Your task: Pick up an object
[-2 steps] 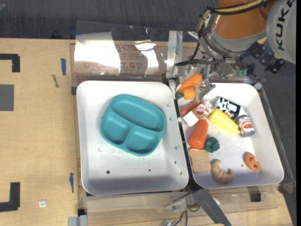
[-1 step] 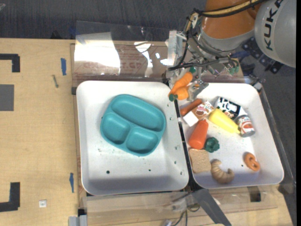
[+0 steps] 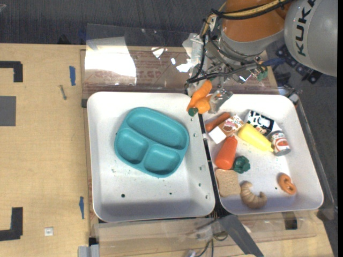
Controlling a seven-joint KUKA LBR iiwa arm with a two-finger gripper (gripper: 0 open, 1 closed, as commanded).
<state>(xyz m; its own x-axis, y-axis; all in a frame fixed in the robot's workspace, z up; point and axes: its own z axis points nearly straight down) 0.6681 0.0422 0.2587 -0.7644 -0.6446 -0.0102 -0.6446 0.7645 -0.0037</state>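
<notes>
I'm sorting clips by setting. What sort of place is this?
Likely a robotics lab bench for pick-and-place trials: a KUKA arm reaches over two white bins, the right one full of toy food such as a pretzel, with a plywood board alongside.

Arm cut off by top edge.

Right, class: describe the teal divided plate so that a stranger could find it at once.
Start at the left white bin of the two. The teal plate lies near its middle, on the bin floor. It has three compartments, and it is far bigger than the toy foods crowded in the right bin.
</notes>
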